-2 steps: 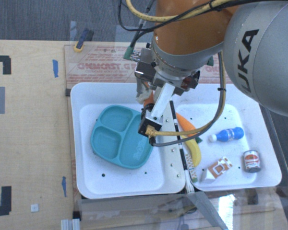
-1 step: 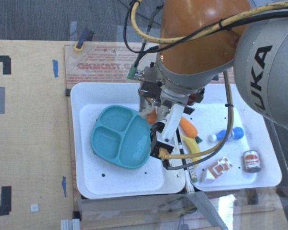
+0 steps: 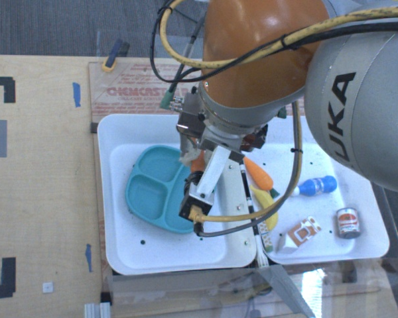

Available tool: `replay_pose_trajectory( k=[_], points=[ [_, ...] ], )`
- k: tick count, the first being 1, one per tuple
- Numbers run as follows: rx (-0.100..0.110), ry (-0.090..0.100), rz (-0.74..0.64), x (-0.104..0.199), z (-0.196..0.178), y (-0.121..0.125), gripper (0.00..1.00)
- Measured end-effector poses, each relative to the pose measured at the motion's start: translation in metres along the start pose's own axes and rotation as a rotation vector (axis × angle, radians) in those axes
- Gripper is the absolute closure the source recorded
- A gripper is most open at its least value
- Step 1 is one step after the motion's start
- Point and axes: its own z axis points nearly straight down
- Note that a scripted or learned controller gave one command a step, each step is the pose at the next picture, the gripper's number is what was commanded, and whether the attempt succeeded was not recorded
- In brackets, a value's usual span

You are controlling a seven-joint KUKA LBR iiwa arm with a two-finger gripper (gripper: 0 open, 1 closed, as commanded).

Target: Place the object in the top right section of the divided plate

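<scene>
The teal divided plate lies tilted in the left bin, with three sections. My gripper hangs over the plate's upper right rim, mostly hidden under the orange wrist. A small orange and pale thing shows just below the gripper at the plate's edge. Whether the gripper holds it I cannot tell.
In the right bin lie an orange carrot, a yellow banana, a blue bottle, a small can and a little carton. The arm covers the back of both bins.
</scene>
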Motion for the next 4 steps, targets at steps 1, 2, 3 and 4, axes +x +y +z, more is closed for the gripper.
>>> replay_pose_trajectory(
  k=[1, 2, 3, 4],
  points=[
    [-0.002, 0.002, -0.014, -0.012, -0.045, 0.003, 1.00],
    [-0.004, 0.001, -0.021, -0.010, -0.055, 0.003, 1.00],
    [0.001, -0.001, -0.083, -0.003, 0.040, 0.001, 1.00],
    [-0.002, 0.002, 0.065, -0.012, -0.030, 0.004, 1.00]
  ],
)
